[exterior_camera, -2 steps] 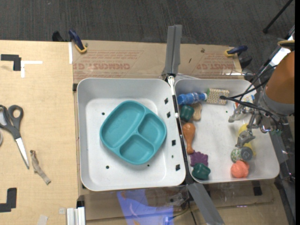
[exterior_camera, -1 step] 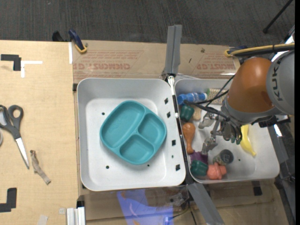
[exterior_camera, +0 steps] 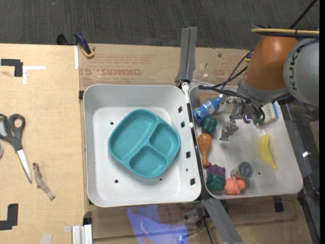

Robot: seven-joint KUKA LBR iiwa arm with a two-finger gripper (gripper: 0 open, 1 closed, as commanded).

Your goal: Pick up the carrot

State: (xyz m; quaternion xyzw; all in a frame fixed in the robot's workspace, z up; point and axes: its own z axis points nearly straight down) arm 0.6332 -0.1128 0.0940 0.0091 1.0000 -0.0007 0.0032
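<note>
Camera view: approach step, nothing grasped yet. Carrot lies in the right bin, against its left wall, long axis roughly along that wall. Gripper hangs just right of the carrot, apart from it; jaws look narrow and hold nothing, though they are small and blurred. Near the carrot: green piece and blue bottle just above it, purple grapes just below, banana well to its right. Left of the carrot, in the other bin, sits a teal plate.

Next move, my guess: shift the gripper left over the carrot, open wider, turn the jaws across its width, descend.

Writing: "KUKA" on the arm, partly cut off; cardboard print reads mirrored, not legible.
</note>
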